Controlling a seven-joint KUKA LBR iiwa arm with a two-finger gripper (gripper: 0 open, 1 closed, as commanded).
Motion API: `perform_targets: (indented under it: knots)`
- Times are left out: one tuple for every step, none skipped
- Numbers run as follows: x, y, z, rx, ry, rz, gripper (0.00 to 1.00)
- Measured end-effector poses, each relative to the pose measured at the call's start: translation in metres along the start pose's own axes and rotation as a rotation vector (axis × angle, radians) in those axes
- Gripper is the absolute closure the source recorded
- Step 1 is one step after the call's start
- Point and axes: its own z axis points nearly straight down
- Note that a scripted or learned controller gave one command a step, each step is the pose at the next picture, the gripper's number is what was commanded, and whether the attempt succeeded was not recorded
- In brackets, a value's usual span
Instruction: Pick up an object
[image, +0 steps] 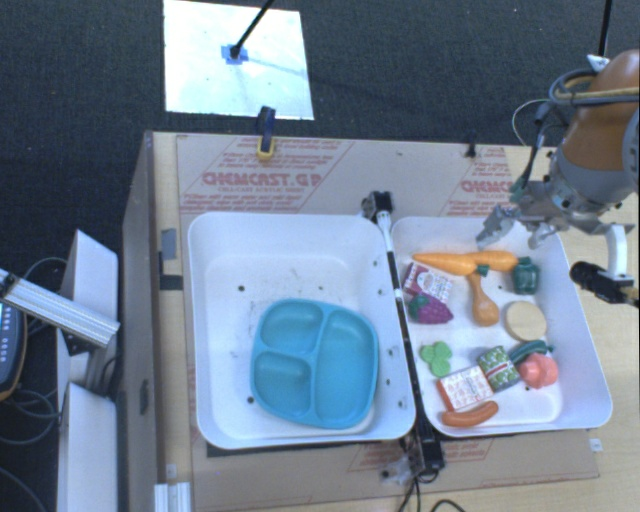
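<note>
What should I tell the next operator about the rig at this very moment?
Tool: open, holding nothing, above the top edge of the right bin.
Right bin holds the toy food: carrot near the top, purple grapes, green pepper, round biscuit, sausage at the front, plus other small pieces.
Left bin holds a blue divided tray.
Done: nothing picked up yet.
Left: lower into the right bin, close on one piece and lift it. The carrot lies nearest the tool.
</note>
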Motion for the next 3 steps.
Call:
perform_targets:
  knots:
    - [-0.042,-0.007,0.089,-0.011,0.0,-0.002,0.0]
    - [-0.001,-0.066,0.12,0.002,0.001,0.002,0.0]
    - [0.038,-0.137,0.12,0.001,0.001,0.002,0.0]
